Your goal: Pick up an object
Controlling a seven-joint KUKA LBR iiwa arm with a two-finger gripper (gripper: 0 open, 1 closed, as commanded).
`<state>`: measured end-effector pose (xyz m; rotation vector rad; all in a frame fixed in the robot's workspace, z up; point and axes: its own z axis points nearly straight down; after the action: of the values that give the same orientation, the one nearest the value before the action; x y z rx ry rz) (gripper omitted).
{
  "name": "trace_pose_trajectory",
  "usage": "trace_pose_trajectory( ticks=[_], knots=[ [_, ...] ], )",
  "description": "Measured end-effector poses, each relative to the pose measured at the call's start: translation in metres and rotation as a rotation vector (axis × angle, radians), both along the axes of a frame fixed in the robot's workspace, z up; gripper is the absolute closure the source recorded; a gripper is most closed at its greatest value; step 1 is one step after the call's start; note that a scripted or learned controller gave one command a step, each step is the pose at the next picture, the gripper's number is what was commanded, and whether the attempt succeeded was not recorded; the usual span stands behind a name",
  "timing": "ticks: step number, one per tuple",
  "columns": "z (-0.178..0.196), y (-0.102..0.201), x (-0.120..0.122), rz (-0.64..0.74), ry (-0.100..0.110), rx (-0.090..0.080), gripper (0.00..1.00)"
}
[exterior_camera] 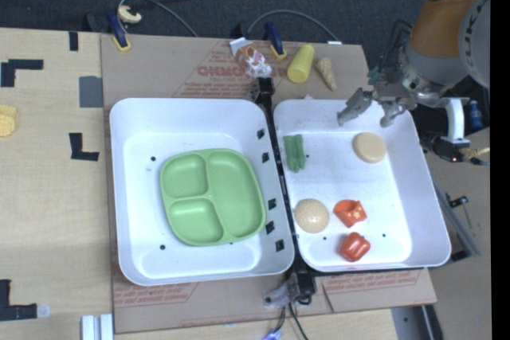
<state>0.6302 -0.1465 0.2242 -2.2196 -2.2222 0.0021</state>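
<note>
A: Where is the gripper (369, 111)?

B: Over the far edge of the right bin (414, 195), near its far right corner. Its two fingers (351, 108) are spread apart with nothing between them.

A: What lies closest to it?

B: A round beige piece (370, 147), just beside the fingers toward the near side and apart from them, lying in the far right part of that bin.

A: And the rest of that bin?

B: A green strip (294, 152) lies along the left wall. Toward the near edge sit a tan bun-like ball (311, 215), an orange-red chunk (350, 212) just right of it, and a red piece (355, 247) nearer the near edge.

A: The left bin (135, 171)?

B: It holds a green divided plate (212, 196) with three compartments, lying flat in the middle.

A: Anything on the table (48, 195) outside the bins?

B: Beyond the right bin's far edge lie a yellow cylinder (300, 64) and a tan cone (327, 73) just beside it. A small red and white item (252, 57) sits left of them, and blue clamps (119, 33) grip the cardboard's far edge.
</note>
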Motion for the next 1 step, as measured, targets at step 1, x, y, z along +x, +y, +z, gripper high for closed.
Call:
trace_pose_trajectory(
  ticks=[1],
  knots=[
    [-0.0925,-0.0046,-0.0615,-0.001,0.002,0.001,0.0]
  ],
)
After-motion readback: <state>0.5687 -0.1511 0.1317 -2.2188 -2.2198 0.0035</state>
